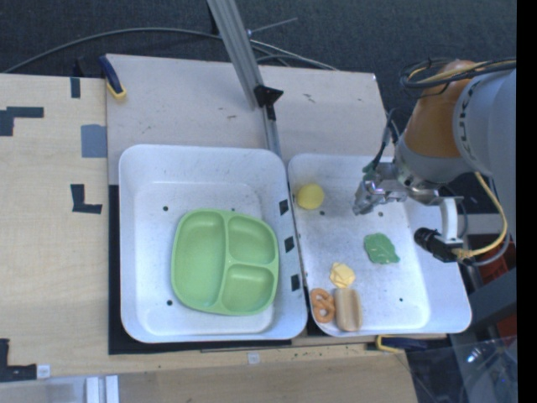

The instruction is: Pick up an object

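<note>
The right bin holds a yellow ball near its upper left, a green leafy piece in the middle right, and a small yellow piece, a pretzel and a tan bread roll near the front edge. My gripper hangs low over the upper part of the right bin, right of the yellow ball and above the green piece. Nothing shows between its fingers.
The left bin bears a green divided plate. A metal pole slants down to the bins' shared rear corner. A blue and yellow clamp sits at the bench's far left corner. Cables trail by the arm at right.
</note>
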